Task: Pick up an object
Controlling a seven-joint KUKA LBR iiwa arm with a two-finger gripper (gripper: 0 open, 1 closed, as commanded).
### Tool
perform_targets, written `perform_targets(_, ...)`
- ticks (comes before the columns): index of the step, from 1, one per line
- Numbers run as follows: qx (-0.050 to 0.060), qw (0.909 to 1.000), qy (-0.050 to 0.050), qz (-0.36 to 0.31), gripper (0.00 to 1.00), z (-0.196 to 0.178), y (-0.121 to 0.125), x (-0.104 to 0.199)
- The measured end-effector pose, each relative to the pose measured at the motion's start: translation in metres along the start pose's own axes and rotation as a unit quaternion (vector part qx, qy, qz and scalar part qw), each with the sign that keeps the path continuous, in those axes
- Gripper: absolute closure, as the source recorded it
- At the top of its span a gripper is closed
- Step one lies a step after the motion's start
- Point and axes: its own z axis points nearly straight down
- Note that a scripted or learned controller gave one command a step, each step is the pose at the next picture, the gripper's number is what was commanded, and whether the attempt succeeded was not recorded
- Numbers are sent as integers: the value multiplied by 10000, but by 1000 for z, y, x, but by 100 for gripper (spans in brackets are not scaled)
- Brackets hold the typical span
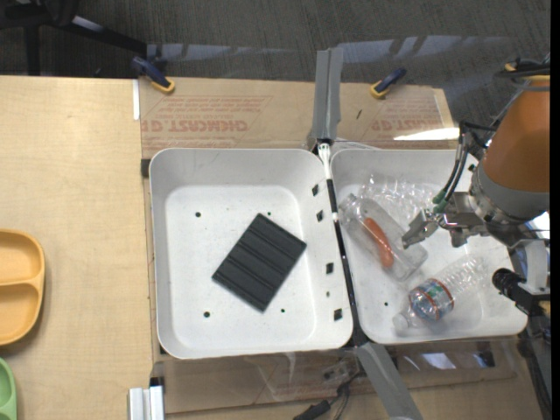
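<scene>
— Bins first: where does everything lie?

— Two shallow white bins sit side by side on the bench. The left bin (166, 261) has a black ribbed slab (260, 262) lying flat near its middle, turned at a slant. The right bin (372, 326) holds clear plastic things: a crumpled wrapper (395, 192) at the far side, a clear tube with an orange piece inside (379, 238) lying aslant near the bin's left wall, and a crushed clear bottle with a blue-patterned label (435, 299) toward the near right.

— And the arm?

— It reaches in from the right, its orange band (523, 147) high over the right bin's right edge. The gripper (420, 230) hangs over the middle of that bin, just beside the right end of the tube.

— Is the claw wide or closed? Has it got anything?

— Its dark fingers (415, 232) look drawn close together, tips pointing left toward the tube, but I cannot tell for certain how far apart they stand. Nothing is plainly between them; the tube and the bottle both rest on the bin floor.

— Anything outside the bins?

— An orange divided plate (17, 287) at the left edge of the bench, and cardboard (219, 116) beyond the bins.
</scene>
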Motion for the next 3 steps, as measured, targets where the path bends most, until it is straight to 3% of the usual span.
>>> perform_targets(1, -270, 9983, -8, 525, 0, 84, 67, 0)
perform_targets(2, -258, 9982, 4, 533, 100, 75, 67, 0)
perform_targets(3, -258, 9982, 1, 533, 0, 75, 67, 0)
